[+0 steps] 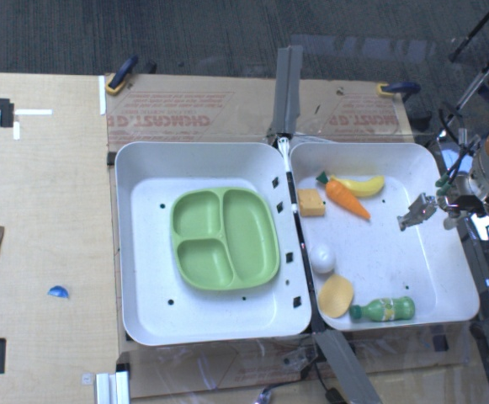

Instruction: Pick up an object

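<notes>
Green bottle (384, 310): lies on its side at the near wall of the right bin (446, 259), cap end toward the yellow chip.
Yellow chip (335, 295): a rounded piece just left of the bottle, in the bin's near left corner.
White egg (321, 259): close behind the chip, against the left wall.
Green plate (225, 238): three compartments, centred in the left bin (143, 251).
Gripper (419, 212): at the right bin's right side, above bare floor, well apart from every object; fingers look spread, with nothing between them.
Sponge cube (310, 202): tan, near the far left wall.
Carrot (346, 198): just right of the sponge, slanted.
Banana (359, 184): touching the carrot's far side.
Worktop (42, 225): pale wood, left of the bins.
</notes>
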`<state>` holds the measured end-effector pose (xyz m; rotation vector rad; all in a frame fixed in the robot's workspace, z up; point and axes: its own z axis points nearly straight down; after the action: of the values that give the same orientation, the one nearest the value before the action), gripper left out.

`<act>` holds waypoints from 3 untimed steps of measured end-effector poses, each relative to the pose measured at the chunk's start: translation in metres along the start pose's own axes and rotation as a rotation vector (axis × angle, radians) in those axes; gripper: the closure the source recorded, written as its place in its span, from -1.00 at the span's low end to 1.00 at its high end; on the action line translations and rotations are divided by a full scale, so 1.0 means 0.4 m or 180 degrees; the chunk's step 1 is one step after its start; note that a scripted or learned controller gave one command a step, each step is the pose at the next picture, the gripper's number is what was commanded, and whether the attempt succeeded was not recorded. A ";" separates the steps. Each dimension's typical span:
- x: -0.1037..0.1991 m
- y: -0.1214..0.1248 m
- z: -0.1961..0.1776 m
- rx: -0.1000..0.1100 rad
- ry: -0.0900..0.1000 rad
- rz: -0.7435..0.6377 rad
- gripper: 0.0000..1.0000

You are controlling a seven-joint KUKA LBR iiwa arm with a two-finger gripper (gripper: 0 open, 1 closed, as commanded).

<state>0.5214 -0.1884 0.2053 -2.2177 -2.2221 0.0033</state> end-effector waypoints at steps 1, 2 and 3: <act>0.066 0.163 0.282 -0.0014 -0.0005 -0.0605 -1.00; 0.168 0.269 0.283 -0.0012 -0.0006 -0.0887 -1.00; 0.167 0.268 0.261 -0.0011 -0.0007 -0.0888 1.00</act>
<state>0.6283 -0.1212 0.1007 -1.8895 -2.5117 0.0015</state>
